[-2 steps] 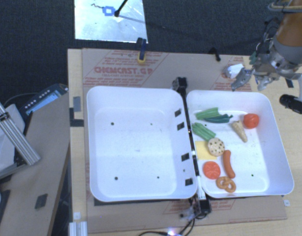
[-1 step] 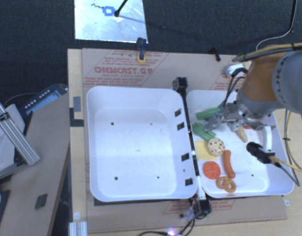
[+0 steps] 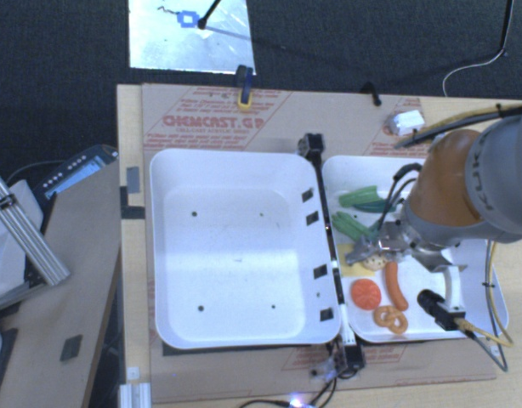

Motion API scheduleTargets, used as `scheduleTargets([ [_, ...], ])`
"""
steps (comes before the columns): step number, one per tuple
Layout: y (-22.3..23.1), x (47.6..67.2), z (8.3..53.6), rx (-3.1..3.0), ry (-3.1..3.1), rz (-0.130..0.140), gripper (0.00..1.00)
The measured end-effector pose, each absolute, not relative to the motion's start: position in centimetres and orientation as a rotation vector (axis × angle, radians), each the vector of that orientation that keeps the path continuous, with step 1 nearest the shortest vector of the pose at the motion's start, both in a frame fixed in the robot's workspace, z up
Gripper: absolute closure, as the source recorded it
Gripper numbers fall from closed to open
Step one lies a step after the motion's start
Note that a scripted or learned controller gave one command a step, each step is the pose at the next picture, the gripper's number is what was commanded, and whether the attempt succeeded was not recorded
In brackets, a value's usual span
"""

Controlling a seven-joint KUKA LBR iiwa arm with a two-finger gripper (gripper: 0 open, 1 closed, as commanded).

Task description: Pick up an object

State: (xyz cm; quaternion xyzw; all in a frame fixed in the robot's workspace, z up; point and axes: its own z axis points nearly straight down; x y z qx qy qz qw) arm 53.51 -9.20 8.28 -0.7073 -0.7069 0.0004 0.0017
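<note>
With the flat yellow cheese-like slice (image 3: pixel 356 269) lying mid-left in the right white bin (image 3: pixel 480 317), the metal two-finger gripper (image 3: pixel 363 252) hovers just above it, finger state indeterminable, orange sausage (image 3: pixel 396 285) at four o'clock; approach step: descend, then close.

Orange sausage (image 3: pixel 396 285), red tomato (image 3: pixel 366 293)

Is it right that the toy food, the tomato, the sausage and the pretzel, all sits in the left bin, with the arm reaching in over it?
Not quite. The camera view shows the tomato, sausage and pretzel in the right bin, not the left bin. The arm does reach in over them.
</note>
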Motion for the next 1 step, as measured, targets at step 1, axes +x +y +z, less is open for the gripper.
scheduleTargets([
  [1,-11.66,48.39,8.39,-2.223,-2.216,0.004,0.00],
])
